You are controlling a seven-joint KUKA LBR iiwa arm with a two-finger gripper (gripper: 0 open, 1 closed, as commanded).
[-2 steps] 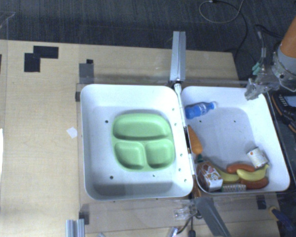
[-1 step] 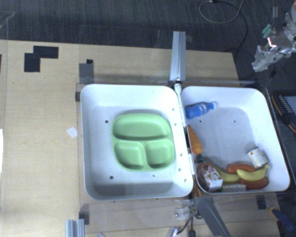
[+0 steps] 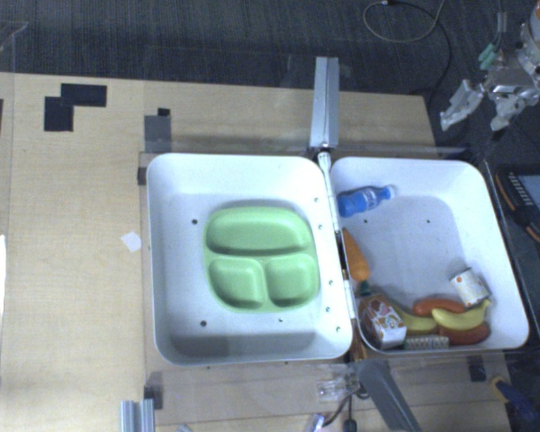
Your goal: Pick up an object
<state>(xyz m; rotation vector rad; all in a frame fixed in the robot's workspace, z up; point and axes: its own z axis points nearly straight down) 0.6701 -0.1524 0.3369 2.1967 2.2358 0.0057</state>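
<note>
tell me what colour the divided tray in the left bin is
Light green. The divided tray shows plainly in the camera view.

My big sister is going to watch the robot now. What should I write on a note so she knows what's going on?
Pincer: open, holding nothing, up above the far right corner of the right bin, outside it.
Left bin: a green divided tray in the middle.
Right bin: blue bottle near the far left corner; orange thing along the left wall; along the near wall a round printed packet, a banana, two red pieces and a small white can.
Done: nothing picked yet.
Left: choose one object, go down, grab it, lift.
</note>
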